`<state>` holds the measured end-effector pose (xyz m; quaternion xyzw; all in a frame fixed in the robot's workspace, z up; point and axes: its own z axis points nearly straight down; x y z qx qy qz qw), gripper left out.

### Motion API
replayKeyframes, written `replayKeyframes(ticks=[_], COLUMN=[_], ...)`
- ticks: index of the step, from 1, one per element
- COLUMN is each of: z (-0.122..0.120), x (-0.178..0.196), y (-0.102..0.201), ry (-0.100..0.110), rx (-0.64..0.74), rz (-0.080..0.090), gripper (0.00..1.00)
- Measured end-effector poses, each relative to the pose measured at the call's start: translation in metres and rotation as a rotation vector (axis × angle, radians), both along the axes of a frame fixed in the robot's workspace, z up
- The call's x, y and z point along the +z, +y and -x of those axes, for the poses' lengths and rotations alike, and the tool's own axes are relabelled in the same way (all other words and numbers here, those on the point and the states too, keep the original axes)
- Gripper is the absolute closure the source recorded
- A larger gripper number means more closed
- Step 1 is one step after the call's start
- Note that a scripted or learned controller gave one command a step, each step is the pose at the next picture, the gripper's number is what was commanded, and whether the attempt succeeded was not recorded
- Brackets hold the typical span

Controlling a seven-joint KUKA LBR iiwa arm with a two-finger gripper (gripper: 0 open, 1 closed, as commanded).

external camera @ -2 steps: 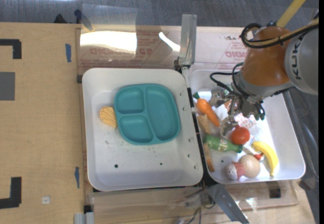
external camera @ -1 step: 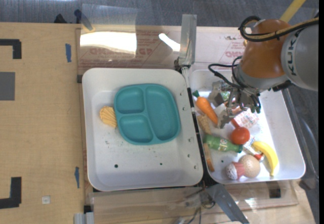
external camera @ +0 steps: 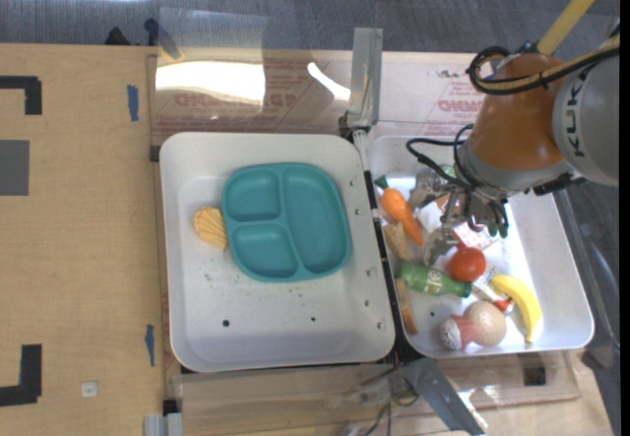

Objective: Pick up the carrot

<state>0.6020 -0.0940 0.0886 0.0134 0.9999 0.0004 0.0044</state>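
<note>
Nearest the camera, at the front of the right bin (external camera: 576, 321), we saw a pale round onion-like piece (external camera: 484, 323) with a smaller pinkish one (external camera: 452, 333) touching its left side. The gripper (external camera: 461, 219) hung over the middle of that bin; its dark fingers pointed down amid cables, and we could not tell whether they were apart or together, nor could we see anything between them. Just below the gripper lay a red tomato (external camera: 469, 264), and beside that a green bottle (external camera: 430, 280) on its side. A banana (external camera: 520, 303) curved along the tomato's right. The carrot (external camera: 399, 212) lay to the gripper's left, near the bin's left wall, tilted, its green top toward the back, apart from the fingers. Above the gripper rose the orange band (external camera: 514, 124) of the arm. Across the divider, the left bin (external camera: 197, 326) held a teal sectioned plate (external camera: 286, 220) with a tan scalloped shell shape (external camera: 210, 225) touching its left edge.
</note>
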Motion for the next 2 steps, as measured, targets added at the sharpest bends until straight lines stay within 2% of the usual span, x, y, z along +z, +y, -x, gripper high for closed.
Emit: replayKeyframes(ticks=[1,2], z=[-0.031,-0.004], x=[0.0,0.0], y=[0.001,-0.001], ry=[-0.002,0.0], rx=[-0.056,0.305], rz=[0.0,0.003], gripper=[0.0,0.0])
